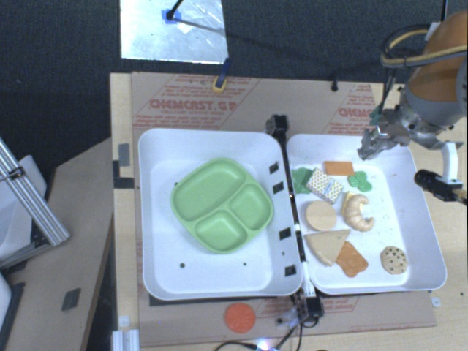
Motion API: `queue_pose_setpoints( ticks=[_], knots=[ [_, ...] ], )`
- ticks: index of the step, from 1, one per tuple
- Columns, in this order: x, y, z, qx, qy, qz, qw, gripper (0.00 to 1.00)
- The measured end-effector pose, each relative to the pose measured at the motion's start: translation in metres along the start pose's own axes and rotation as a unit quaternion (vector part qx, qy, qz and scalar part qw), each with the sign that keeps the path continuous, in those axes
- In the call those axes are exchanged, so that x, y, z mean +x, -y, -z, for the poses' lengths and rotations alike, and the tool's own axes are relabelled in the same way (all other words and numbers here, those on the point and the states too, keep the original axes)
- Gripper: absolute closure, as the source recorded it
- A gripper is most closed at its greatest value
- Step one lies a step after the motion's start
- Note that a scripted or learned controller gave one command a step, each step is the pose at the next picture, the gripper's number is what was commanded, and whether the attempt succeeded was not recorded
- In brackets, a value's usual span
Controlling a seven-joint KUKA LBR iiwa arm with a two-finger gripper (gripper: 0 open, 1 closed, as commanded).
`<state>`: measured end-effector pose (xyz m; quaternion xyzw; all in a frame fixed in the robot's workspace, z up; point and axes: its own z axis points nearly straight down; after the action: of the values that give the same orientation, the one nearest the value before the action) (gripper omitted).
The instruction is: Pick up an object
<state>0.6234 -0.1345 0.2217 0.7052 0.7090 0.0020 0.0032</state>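
Camera view is showing my gripper point(371, 146) hovering upper right, over the smooth white right bin point(420, 229) above a flat orange cracker point(338, 169); finger state I cannot tell.

dark carpet floor point(58, 64) | tan bench point(124, 93) | cardboard sheet point(190, 101) | foil square point(172, 20)

You see the gripper point(371, 146) poised over the right bin's point(418, 218) far edge, near an orange cracker point(338, 169). A croissant point(357, 211), a cookie point(394, 259) and other toy foods lie in it. The left bin point(157, 196) holds a green divided plate point(222, 205).
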Motion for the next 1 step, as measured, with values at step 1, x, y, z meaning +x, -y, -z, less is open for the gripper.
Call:
queue_pose_setpoints(
  ticks=[1],
  knots=[
    [0.0529, 0.0108, 0.0105, 0.003, -0.002, 0.002, 1.0, 1.0]
  ],
)
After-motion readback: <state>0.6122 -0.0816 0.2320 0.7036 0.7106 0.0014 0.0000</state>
